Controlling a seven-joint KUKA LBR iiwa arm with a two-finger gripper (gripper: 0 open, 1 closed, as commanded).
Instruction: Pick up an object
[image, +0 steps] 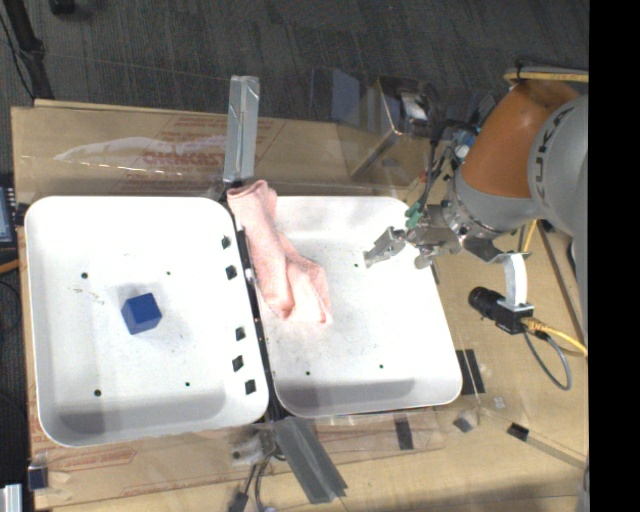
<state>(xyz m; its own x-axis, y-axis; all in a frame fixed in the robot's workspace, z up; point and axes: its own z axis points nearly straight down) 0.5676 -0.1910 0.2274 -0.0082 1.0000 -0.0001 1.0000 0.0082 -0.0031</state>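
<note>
Now: left bin blue cube | right bin pink cloth | gripper open, empty

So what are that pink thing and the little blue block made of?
The pink cloth looks like soft, matte fabric: it lies rumpled and folded over the bin's edge. The blue cube seems rigid, perhaps plastic or foam, with crisp flat faces.

Soft pink cloth; smooth white plastic bins.
</note>
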